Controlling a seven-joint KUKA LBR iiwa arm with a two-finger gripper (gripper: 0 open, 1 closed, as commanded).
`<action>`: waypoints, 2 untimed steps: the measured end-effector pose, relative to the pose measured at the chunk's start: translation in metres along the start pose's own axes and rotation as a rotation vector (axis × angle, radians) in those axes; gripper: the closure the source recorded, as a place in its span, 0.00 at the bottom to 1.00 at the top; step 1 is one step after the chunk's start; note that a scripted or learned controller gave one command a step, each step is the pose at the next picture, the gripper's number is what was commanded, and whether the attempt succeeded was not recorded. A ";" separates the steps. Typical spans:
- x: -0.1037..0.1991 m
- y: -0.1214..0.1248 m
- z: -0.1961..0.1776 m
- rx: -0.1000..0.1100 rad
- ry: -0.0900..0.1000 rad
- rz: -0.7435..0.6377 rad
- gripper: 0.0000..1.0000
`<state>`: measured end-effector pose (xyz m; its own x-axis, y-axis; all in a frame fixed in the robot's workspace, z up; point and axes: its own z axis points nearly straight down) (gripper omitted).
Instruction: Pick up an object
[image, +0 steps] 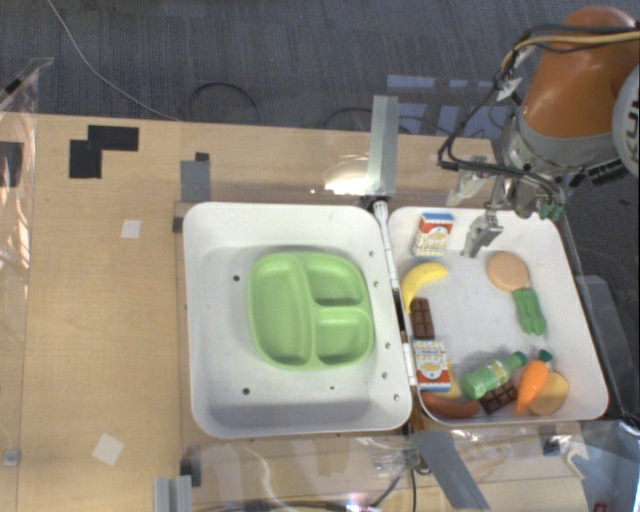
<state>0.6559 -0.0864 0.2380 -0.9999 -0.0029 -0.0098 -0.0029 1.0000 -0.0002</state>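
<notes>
Camera view, looking down at a slant, shows the grey two-finger gripper (484, 236) hanging over the upper part of the right shallow white bin (580, 300), below the arm's orange band (570, 75) and a tangle of black cables. Its fingers are close together with nothing between them, though whether they are fully closed I cannot tell (the tips are small and partly blurred). It holds no object.

Just left of the gripper lies a small white carton with a red and orange label (434, 235), near the bin's upper edge. Just below and to the right sits a flat round tan cookie-like disc (508, 270), and under that a green pickle-shaped toy (530, 311) lies lengthwise along the right side. Further left, against the wall between the bins, a yellow banana (422, 281) curves above a dark brown chocolate bar (423, 319), and below those is a second small white and red carton (431, 364).

Along the bin's lower edge things crowd together: a green plastic bottle (491, 376), an orange carrot (531, 385), a pale yellow rounded piece (551, 394), a small dark brown block (500, 399) and a reddish-brown sausage shape (452, 407), several touching.

In the left white bin (215, 400) rests a light green divided plastic tray (309, 309) with three compartments. Both bins stand on a pale wooden bench (90, 330).
</notes>
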 end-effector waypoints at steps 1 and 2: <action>0.048 0.000 0.111 -0.001 0.009 0.077 0.00; 0.064 -0.041 0.147 0.003 -0.007 0.061 0.00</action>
<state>0.5930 -0.1276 0.0903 -0.9982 0.0579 -0.0167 0.0579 0.9983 -0.0025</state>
